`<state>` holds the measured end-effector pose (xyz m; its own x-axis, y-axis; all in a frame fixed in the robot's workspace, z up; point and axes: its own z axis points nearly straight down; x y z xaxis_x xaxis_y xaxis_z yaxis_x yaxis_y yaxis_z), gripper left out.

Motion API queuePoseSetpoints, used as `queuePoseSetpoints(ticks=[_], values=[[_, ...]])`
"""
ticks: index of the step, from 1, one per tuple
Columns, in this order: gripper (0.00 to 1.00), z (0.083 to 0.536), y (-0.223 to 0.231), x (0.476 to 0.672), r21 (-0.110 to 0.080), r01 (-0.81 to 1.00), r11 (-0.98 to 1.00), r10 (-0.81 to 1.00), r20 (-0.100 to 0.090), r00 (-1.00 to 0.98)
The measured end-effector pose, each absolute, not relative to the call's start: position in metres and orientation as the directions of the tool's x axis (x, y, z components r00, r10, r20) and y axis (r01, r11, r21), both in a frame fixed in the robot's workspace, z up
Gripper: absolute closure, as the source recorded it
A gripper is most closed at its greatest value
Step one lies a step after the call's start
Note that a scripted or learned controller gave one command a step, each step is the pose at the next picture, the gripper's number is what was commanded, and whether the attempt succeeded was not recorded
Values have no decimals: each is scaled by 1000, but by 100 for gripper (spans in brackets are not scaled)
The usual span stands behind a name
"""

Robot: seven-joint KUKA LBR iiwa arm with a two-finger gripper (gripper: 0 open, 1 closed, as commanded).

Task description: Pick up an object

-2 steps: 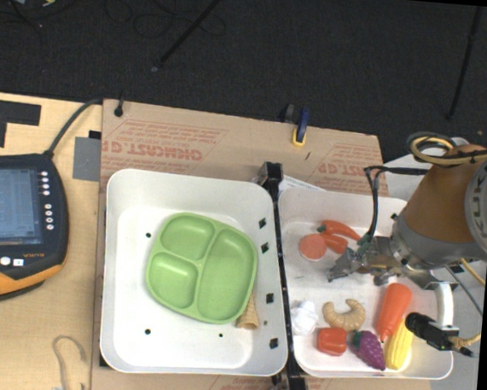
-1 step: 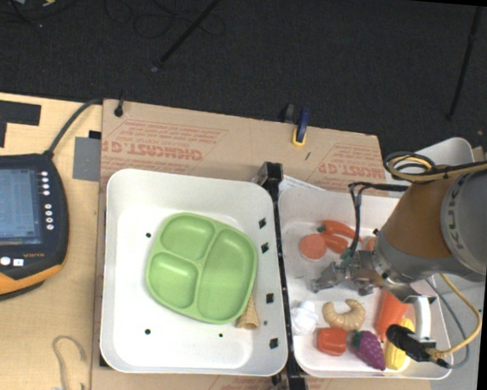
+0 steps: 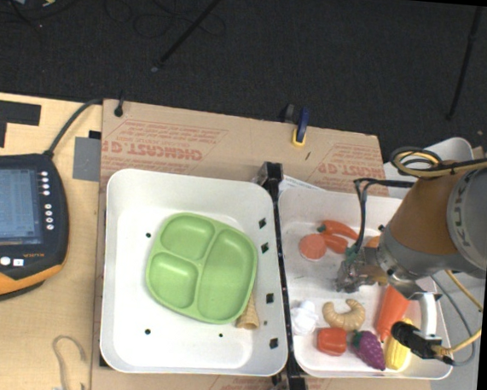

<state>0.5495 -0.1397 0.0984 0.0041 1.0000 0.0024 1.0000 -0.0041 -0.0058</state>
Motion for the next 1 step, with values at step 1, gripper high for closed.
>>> queuePoseSetpoints(ticks=[1], values=[[100,141,-147,548,0,1000,-10,1000,0,10]])
